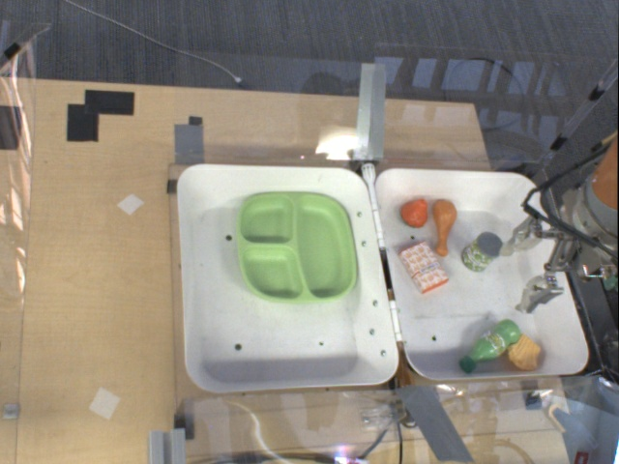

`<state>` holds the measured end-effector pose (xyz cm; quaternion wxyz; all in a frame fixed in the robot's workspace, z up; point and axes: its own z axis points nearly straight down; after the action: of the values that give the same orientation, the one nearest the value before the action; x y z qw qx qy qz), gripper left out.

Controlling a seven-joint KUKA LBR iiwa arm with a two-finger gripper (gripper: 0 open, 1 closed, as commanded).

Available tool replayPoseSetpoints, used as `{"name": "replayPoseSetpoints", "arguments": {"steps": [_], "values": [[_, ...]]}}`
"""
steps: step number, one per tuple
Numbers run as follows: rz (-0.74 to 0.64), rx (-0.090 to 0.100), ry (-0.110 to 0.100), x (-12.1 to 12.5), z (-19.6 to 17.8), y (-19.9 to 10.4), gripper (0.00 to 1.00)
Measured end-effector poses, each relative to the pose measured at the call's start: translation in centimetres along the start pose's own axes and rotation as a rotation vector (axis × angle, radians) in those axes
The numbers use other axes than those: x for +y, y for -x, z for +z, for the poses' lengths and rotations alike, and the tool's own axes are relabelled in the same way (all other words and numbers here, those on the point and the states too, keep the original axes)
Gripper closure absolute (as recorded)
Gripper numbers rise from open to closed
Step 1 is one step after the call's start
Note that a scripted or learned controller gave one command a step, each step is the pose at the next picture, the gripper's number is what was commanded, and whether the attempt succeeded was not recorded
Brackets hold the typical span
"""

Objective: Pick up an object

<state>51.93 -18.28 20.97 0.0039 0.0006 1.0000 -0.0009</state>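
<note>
The right bin (484,187) holds a red tomato-like ball (415,213), a brown drumstick (444,223), a red-and-white patterned box (424,267), a small greenish can with a grey lid (480,252), a green bottle (490,345) and a tan lump (524,354). My gripper (537,262) hangs at the bin's right side, its two fingers spread apart with nothing between them. The can lies just left of the upper finger (523,232).
The left bin (208,336) holds a green divided plate (295,246). A metal divider (383,259) runs between the bins. The wooden bench (87,278) stretches to the left. The arm's body (595,211) covers the right bin's right edge.
</note>
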Motion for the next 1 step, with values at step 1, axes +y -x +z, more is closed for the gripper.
{"name": "replayPoseSetpoints", "arguments": {"steps": [1], "values": [[0.26, -0.006, -0.001, 1.33, 11.23, 7.74, 0.0]]}}
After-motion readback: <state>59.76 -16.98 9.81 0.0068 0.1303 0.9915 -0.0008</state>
